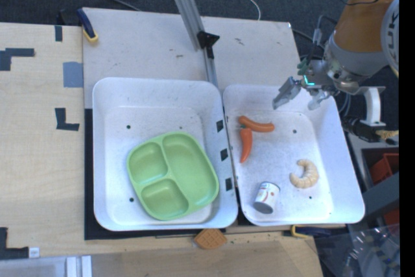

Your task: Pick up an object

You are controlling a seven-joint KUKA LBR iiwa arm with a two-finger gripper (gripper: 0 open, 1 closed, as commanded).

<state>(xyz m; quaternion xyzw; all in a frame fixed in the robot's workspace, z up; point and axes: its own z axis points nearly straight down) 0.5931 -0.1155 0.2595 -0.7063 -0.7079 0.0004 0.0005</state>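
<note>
Two bins (104, 139), one tray (172, 175), two carrots (256, 125), one croissant (305, 174), one can (266, 196).

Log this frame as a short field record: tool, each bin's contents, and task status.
tool: open, holding nothing, above the right bin's far edge
right bin: two orange chili peppers touching, croissant, small can on its side
left bin: green divided plate
outside bins: waffle-like piece at the near edge
task status: nothing picked up yet

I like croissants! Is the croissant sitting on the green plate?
No, the croissant lies in the right bin, while the green plate is in the left bin.
</note>
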